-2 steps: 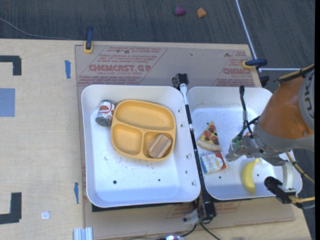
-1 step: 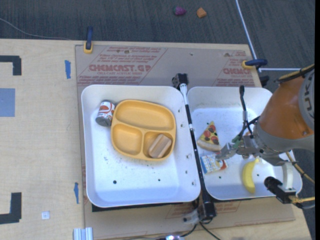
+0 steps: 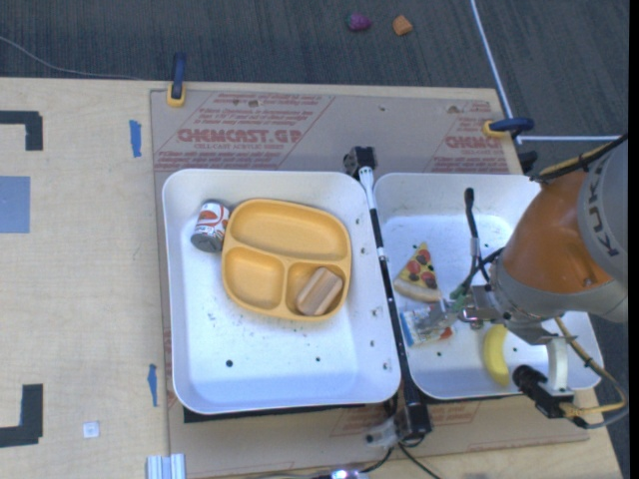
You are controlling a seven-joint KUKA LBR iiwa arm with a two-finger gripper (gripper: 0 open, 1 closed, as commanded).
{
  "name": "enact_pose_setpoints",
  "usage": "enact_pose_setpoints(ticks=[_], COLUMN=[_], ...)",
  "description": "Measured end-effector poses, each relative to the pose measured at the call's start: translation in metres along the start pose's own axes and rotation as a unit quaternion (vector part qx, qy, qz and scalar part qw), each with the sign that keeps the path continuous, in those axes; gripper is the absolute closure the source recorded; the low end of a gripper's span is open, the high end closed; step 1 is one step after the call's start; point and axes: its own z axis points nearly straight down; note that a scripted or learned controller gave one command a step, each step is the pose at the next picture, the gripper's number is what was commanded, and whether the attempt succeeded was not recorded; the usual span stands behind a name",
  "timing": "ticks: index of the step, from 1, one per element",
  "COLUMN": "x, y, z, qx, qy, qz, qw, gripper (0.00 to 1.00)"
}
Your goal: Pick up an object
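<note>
Two white bins (image 3: pixel 190 297) on plywood bench (image 3: pixel 80 267)

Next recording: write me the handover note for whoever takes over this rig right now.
Hand: low in the right bin, over a clear wrapper-like item; whether it grips anything cannot be told.
Right bin also holds a pizza slice toy and a yellow banana-like piece.
Left bin: yellow divided tray with a tan block in one compartment, small can beside it.
Done: no pick confirmed.
Left: secure and lift one object.
</note>
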Motion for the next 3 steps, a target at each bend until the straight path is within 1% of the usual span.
enact_pose_setpoints(ticks=[1,2,3], x=[-0.003,-0.004,-0.003], y=[0.002,0.002,0.003], z=[-0.012,-0.012,-0.022], qx=[-0.006,-0.006,-0.007], qy=[-0.005,-0.005,-0.005], qz=[0.002,0.002,0.001], qw=[1.0,1.0,1.0], gripper=[1.0,0.0,1.0])
